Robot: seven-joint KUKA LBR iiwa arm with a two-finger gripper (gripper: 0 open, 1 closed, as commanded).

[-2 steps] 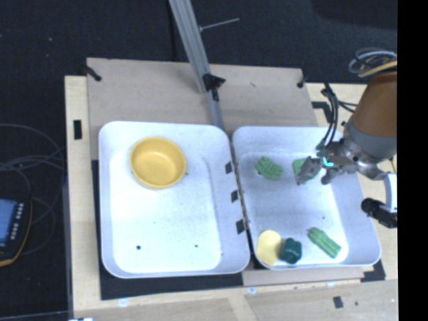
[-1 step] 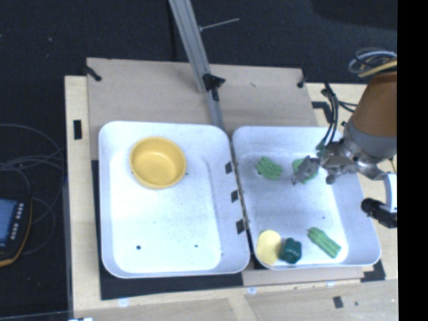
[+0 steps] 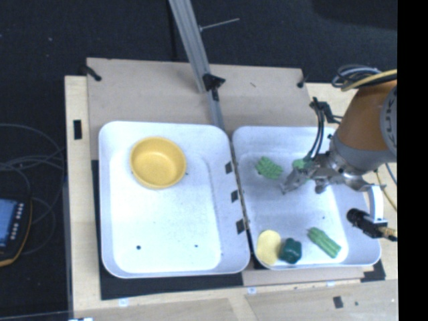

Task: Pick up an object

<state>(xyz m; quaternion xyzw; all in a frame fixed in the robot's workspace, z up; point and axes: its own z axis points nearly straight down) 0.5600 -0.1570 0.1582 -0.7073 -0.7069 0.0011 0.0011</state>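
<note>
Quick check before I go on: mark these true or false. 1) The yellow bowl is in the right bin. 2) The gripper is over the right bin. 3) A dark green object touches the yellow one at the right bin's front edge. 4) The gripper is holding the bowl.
1) False: the yellow bowl sits in the left bin.
2) True: the gripper is over the right bin.
3) True: the dark green object touches the yellow object.
4) False: the bowl lies apart from the gripper.

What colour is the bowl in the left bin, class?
The bowl is yellow, seen clearly in the camera view looking down on the left bin.
</note>
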